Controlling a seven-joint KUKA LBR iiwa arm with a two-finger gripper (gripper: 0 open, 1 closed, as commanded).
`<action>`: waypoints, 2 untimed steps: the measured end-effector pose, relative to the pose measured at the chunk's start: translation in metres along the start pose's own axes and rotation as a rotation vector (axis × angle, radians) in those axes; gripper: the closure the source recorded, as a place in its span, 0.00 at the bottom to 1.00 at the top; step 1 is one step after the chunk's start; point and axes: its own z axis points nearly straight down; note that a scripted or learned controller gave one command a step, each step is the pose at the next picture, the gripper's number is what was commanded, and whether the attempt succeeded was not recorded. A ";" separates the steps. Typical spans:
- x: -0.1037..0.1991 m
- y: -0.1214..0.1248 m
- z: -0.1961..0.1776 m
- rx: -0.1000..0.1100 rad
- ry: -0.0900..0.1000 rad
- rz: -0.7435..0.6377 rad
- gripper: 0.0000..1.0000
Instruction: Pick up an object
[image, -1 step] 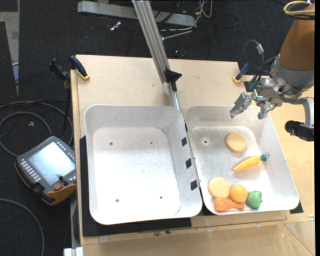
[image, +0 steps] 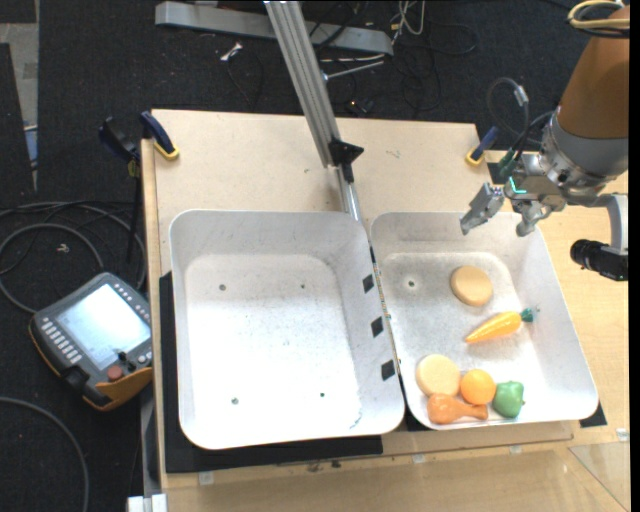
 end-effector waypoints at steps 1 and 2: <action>-0.005 -0.007 0.048 0.005 0.000 0.004 0.00; -0.002 -0.008 0.112 0.007 0.001 0.004 0.00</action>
